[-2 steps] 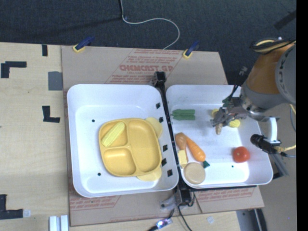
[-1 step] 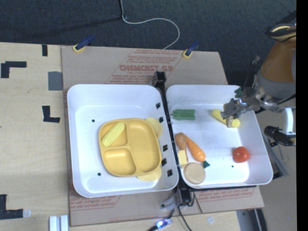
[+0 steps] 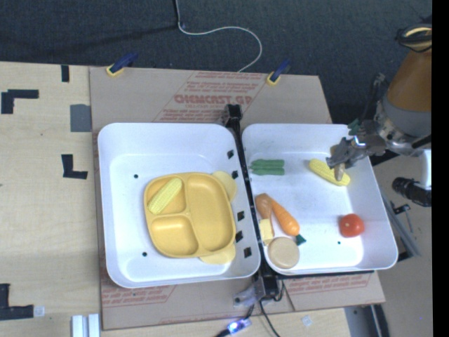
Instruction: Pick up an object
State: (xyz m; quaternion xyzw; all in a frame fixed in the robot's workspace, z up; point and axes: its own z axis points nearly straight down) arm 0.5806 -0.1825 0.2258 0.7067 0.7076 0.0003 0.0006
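Note:
My gripper (image 3: pixel 339 166) hangs over the back right part of the right bin (image 3: pixel 365 262), right above a yellow banana-like toy (image 3: pixel 327 171) that lies on the bin floor. Its fingertips point down at the toy's right end. A green pod (image 3: pixel 267 166) lies to the left of it. An orange carrot (image 3: pixel 283 217), a brown sausage-like piece (image 3: pixel 263 205), a pale yellow block (image 3: pixel 266 229) and a cream round piece (image 3: pixel 284 253) cluster near the bin's front left. A red tomato (image 3: pixel 351 225) sits at the front right.
The left bin (image 3: pixel 119 146) holds a yellow divided plate (image 3: pixel 193 216) with a corn cob (image 3: pixel 165 194) in its back left compartment. A black divider clip strip (image 3: pixel 240 188) runs between the bins. A white cable (image 3: pixel 224 30) loops on the dark floor behind.

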